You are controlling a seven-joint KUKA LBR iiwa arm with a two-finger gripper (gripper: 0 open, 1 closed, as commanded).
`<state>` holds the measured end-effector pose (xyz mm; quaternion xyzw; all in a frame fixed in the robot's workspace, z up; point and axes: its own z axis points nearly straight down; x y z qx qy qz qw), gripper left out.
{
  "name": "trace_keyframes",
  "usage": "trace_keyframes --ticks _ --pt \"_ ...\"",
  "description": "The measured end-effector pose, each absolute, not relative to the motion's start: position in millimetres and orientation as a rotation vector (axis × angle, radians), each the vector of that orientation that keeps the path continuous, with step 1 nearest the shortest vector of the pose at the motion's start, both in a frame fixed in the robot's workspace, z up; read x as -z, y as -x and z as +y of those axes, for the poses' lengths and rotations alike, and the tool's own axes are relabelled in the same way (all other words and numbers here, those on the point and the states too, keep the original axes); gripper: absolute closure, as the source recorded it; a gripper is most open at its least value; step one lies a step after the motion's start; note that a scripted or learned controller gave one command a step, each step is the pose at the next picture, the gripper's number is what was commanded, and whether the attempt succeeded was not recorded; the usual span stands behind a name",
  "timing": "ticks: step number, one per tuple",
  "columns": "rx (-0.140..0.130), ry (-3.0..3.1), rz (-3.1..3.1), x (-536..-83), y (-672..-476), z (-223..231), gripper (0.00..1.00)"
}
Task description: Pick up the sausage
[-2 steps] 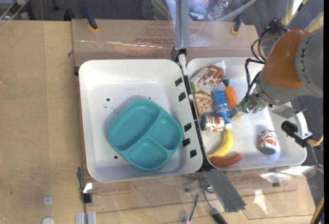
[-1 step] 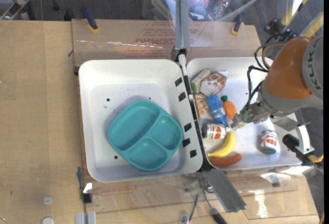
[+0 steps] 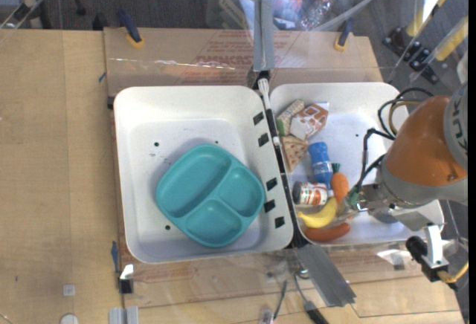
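On the left the teal tray [image 3: 210, 195] sits alone in its bin [image 3: 134, 166], well out of the way, so no trouble there — the trouble is all in the right bin [image 3: 372, 96]. The sausage [image 3: 328, 232] lies at the near edge of that bin, close to the divider, with the banana [image 3: 318, 216] lying right against its top side and the can [image 3: 313, 194] and carrot [image 3: 340, 189] just behind. That crowding is the risk as I see it: a grab coming down there could close on the banana instead, or catch both and drop one, or simply shove the sausage against the bin wall. The low wall itself could foul the approach. Further right the arm [image 3: 424, 151] hangs over the bin, and its bulk hides the tool [image 3: 366, 200] — I cannot tell how it is set. It looks near the carrot, not yet over the sausage, so a descent from here would likely miss.
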<state>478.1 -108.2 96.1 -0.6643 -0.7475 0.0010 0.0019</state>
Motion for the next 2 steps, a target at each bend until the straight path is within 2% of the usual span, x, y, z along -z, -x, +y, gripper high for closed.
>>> trace_keyframes --ticks 1,2 --pt "-0.003 2.087 -2.343 -105 -478.0 -109 1.0" --pt "0.0 1.957 -2.456 -208 -485.3 -50 1.0"
